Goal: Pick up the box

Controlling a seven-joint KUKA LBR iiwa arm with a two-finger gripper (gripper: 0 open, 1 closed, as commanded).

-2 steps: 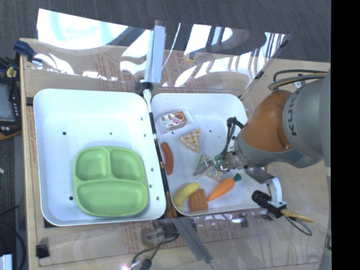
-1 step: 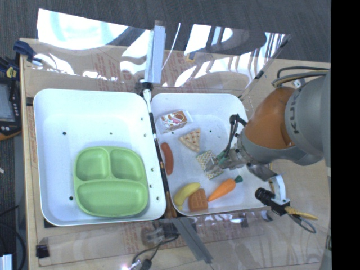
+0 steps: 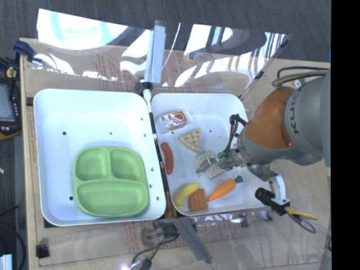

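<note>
Box (image 3: 174, 120) flat in right bin (image 3: 216, 103), far-left corner, beside waffle wedge (image 3: 191, 140). Gripper (image 3: 209, 165) low mid-bin, well apart from box, over a waffle piece (image 3: 212, 172); grip state impossible to tell.

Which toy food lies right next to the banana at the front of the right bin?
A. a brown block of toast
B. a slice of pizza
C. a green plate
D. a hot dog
A, the brown toast block sits against the banana near the front wall of the right bin, while the pizza slice and the hot dog lie farther back and the green plate is in the left bin.
</note>
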